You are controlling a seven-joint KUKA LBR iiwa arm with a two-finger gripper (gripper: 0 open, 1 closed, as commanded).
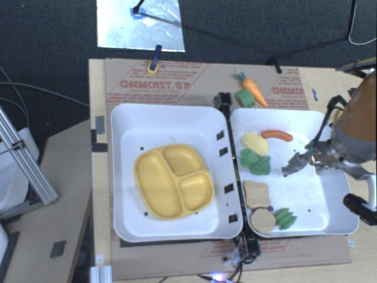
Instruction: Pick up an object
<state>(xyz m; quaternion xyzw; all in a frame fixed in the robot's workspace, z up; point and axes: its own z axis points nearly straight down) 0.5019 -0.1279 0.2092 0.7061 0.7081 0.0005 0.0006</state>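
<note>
1. Left bin [121, 158]: yellow tray [174, 180] with three compartments sits at its middle, white floor bare around it.
2. Carrot [254, 89] lies on the bench beyond the right bin's [339, 202] far left corner.
3. Right bin, left edge: potato [255, 142], greens [256, 161], bread [257, 194], disc [263, 220], peas [285, 218]; sausage [276, 135] by far edge.
4. Gripper [291, 167] over bin middle, right of greens; open or closed: cannot tell. Arm cut off at right.
</note>
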